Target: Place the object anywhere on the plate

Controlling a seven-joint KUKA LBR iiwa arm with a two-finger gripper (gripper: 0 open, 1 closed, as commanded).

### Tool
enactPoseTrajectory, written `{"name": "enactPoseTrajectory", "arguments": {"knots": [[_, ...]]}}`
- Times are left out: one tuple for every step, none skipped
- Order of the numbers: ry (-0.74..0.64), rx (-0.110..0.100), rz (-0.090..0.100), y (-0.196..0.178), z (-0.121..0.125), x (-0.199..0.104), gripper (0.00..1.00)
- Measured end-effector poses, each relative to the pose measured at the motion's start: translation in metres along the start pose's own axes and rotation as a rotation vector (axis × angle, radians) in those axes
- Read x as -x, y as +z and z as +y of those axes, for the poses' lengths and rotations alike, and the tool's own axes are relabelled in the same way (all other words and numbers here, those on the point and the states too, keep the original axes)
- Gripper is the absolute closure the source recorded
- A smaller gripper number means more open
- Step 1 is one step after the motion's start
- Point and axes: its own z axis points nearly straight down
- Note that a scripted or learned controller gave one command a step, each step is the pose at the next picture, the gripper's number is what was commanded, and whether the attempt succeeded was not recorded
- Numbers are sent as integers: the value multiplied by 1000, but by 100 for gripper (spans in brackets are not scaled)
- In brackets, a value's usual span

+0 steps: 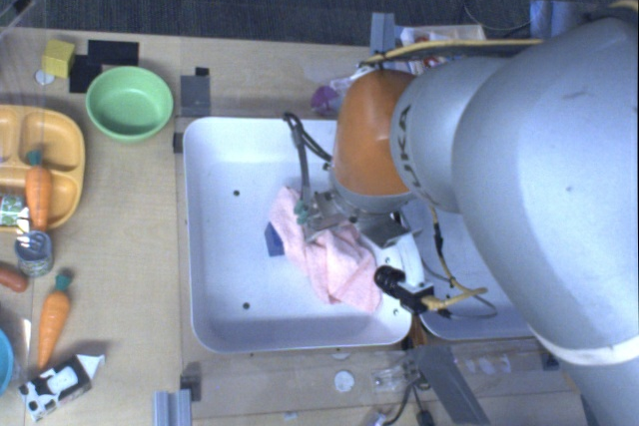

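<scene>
While the pink cloth [329, 259] lies crumpled in the left white bin [225, 314], toward its right side, the grasping step is judged to be in hand and placement not yet begun. A soft, limp fabric is suggested by the folds and the uneven outline, so that sagging and trailing edges are to be expected once it is raised. A small blue object [274, 238] is seen touching the cloth's left edge, partly tucked beneath it. Directly over the cloth the pincer [321, 214] is lowered, apparently in contact with the upper folds; whether it is spread or closed, and whether any fabric is caught, cannot be told, since the wrist and the orange band [369, 140] cover it from above. No plate can be picked out with certainty; the right bin is largely hidden by the grey arm [539, 195]. A secure pinch on a raised fold and a clean vertical lift are judged to be called for next. On the wooden counter [120, 244] to the left are a smooth green bowl [128, 102], a yellow divided tray [58, 140] and toy carrots [38, 198].
</scene>
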Motion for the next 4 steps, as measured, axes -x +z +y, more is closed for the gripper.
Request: {"name": "enactPoseTrajectory", "arguments": {"knots": [[-77, -3, 2, -51, -9, -7, 100], [-150, 23, -14, -11, -4, -27, 100], [-233, -2, 2, -19, -53, -21, 100], [-202, -26, 8, 0, -16, -68, 100]]}}
